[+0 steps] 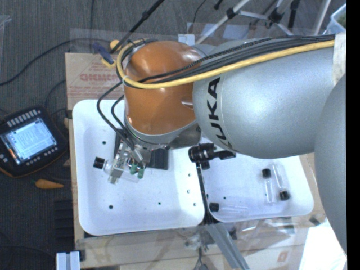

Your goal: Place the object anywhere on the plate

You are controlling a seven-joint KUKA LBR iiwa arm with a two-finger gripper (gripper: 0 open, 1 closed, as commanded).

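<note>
My gripper (119, 166) hangs low over the left white bin (90, 207), under the orange wrist band (157, 89). A small black-capped piece (99, 163) lies right at the gripper's left side, touching or nearly touching it; its clear body seems to run toward the gripper. Whether the gripper grasps it is hidden. A small green part (137, 171) shows on the gripper's right side. The arm covers the upper part of both bins.
In the right bin (298, 204) lie two clear vials with black caps (274, 185), and another clear vial (229, 209) sits near its front left corner. A black clamp (203, 152) stands between the bins. A teach pendant (29, 139) rests at far left.
</note>
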